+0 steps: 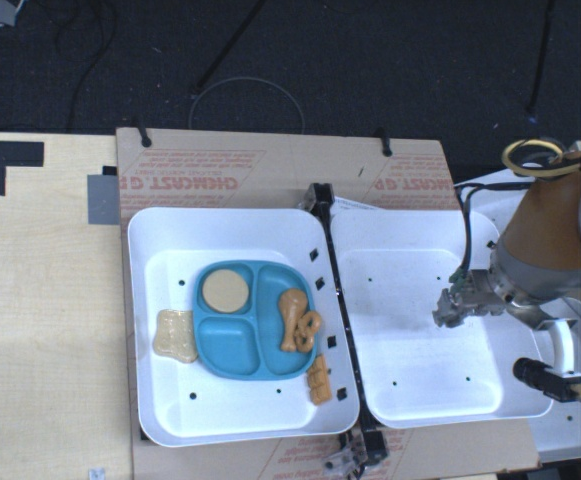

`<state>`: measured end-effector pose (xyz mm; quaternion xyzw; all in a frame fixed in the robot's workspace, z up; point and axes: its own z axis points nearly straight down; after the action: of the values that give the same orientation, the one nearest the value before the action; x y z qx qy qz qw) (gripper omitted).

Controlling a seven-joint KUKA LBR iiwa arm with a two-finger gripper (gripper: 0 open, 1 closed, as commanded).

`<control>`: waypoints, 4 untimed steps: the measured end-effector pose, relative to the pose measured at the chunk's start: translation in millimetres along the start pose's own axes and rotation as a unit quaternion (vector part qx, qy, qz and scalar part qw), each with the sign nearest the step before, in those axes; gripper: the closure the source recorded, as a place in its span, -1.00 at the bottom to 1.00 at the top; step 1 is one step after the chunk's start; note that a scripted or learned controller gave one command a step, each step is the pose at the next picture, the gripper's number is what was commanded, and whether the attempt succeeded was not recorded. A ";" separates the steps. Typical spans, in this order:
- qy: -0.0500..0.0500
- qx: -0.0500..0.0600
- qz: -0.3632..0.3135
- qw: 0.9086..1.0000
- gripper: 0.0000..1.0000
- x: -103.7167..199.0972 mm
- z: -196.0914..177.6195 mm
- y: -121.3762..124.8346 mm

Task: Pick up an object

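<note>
In left bin point(160, 243): blue tray point(245, 353) with disc point(224, 290), pretzel point(297, 318) | beside tray: cracker point(175, 335), stick point(318, 379) | claw point(452, 308) over right bin point(420, 268), grip state unreadable | advice: cross divider, descend on loose stick, clear of tray rim.

Even overhead light, bright white bins point(270, 423), soft faint shadows, dark floor, slightly soft focus
</note>
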<state>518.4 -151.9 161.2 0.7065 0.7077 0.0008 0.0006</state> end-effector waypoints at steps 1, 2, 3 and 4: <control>0.000 0.000 0.001 1.000 1.00 -4.7 -43.3 3.2; 0.000 0.000 0.000 1.000 1.00 -5.5 -82.0 3.9; 0.001 0.003 -0.001 1.000 1.00 45.2 -69.0 9.1; 0.001 0.002 -0.002 1.000 1.00 98.4 -78.0 16.2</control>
<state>534.3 -53.5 239.3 0.7053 0.7089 0.0001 -0.0014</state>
